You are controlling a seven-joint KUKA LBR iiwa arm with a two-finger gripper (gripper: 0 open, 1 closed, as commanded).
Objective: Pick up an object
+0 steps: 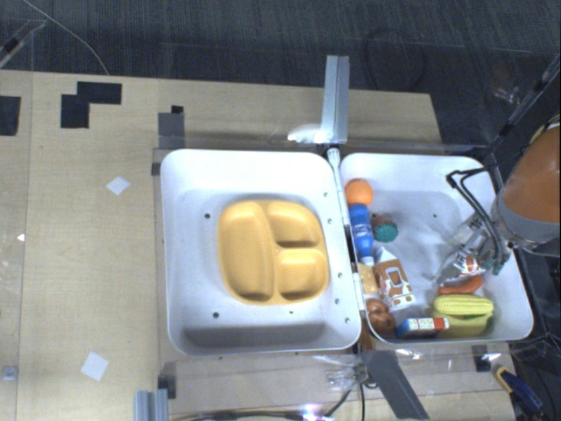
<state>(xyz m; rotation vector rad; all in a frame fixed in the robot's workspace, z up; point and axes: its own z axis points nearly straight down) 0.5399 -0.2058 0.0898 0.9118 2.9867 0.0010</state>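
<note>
Seemingly one tray, two bins, blurred end effector

a pale wooden bench is lying under dark grey carpet running along its far edge. black squares are sitting on the bench's far left; thin cables are trailing over the carpet.

A pale wooden desk, marked with black patches near its far left, carries two shallow white bins side by side, the left bin touching the right bin.
</note>
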